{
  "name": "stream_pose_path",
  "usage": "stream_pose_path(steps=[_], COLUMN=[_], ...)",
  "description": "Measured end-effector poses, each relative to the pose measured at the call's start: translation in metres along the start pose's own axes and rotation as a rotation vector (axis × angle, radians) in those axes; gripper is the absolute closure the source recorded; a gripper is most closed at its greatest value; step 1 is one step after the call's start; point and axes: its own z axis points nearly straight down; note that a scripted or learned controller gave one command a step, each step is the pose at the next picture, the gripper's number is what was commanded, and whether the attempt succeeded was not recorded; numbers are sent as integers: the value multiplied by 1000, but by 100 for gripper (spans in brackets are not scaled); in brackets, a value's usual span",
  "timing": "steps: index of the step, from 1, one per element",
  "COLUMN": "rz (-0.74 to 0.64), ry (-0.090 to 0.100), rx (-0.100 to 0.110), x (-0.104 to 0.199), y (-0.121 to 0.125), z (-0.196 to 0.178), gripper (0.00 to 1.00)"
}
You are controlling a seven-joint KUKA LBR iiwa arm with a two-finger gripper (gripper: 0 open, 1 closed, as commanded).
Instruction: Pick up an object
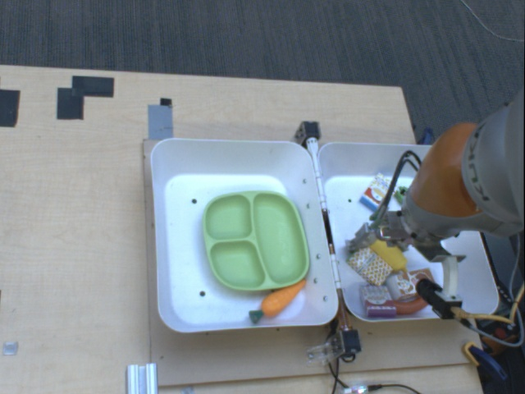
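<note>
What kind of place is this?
Probably a robotics lab. A robot arm reaches over two white bins on a wooden bench, with toy items like a carrot and green tray, and loose cables.

The arm was cut off at the frame's right edge and hid part of the right bin; the tool's fingers were indistinct.
</note>
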Motion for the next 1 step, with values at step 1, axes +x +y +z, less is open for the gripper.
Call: stream_pose_path(steps=[1], rz=[-2], ry=[0], rx=[-6], x=[0], y=[2], z=[-12], gripper=[100])
